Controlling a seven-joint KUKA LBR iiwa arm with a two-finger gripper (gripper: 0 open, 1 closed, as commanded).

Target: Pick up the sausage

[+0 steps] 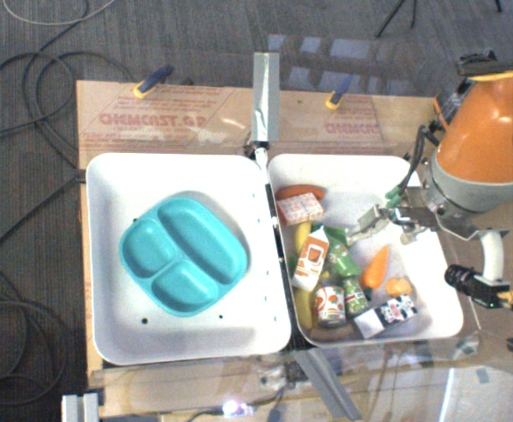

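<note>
Arm [472, 148] leans over the right bin's [432, 319] right edge. Teal tray [184, 253] sits mid left bin [106, 323]. Gripper [372, 221] hovers, fingers slightly spread, pinching nothing. Sausage [302, 191] lies at the right bin's top-left corner.

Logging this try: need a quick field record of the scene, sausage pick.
target: sausage, far end of right bin, partly under a red-white box
gripper: gripper over right bin, right of the sausage, not touching it
held: nothing seen between fingers
nearby: carrot, banana, can
left bin: left bin holds teal divided tray
</note>
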